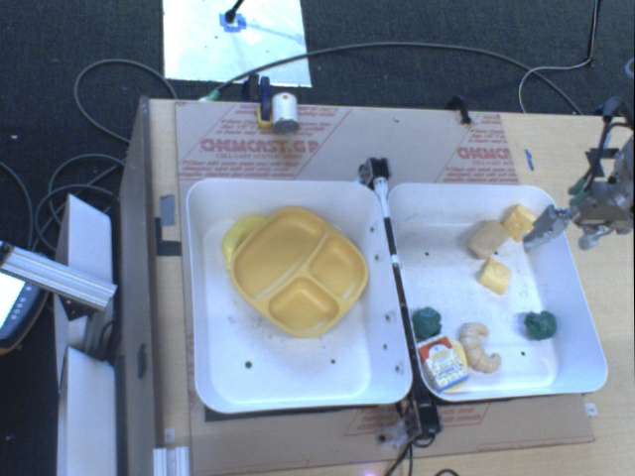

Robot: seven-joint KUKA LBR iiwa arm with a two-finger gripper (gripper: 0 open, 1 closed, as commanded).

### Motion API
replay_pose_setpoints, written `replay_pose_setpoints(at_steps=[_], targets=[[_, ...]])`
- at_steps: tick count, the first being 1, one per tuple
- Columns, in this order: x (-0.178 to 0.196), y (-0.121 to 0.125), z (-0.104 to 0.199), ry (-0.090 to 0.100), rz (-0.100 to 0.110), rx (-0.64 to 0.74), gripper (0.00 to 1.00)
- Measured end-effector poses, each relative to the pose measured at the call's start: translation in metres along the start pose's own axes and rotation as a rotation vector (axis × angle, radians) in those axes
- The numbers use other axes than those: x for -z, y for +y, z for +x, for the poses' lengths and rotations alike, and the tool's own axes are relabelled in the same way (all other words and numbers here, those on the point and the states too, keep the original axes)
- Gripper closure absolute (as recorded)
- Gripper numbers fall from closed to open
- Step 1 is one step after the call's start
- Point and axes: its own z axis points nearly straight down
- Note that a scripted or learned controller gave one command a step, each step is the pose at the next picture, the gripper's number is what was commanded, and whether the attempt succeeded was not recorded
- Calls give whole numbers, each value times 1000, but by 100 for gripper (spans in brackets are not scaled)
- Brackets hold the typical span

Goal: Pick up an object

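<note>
The right bin holds several small items. A yellow cube and a tan round piece lie near its far side, with a yellow block just in front of them. Toward the near side are two dark green lumps, a tan curved piece and a small red-and-yellow carton. My gripper hangs over the bin's right rim, just right of the yellow cube. It is open, with nothing between its fingers.
The left bin holds a yellow divided plate lying over another yellow piece. A black divider bar runs between the bins. Cables and a clamp sit behind the bench.
</note>
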Motion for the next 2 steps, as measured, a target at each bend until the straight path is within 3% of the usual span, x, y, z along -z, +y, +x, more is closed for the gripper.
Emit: replay_pose_setpoints(at_steps=[1,2], targets=[[-130,6,-34,1,3,-2,0],[-198,23,0,0,1,0,0]])
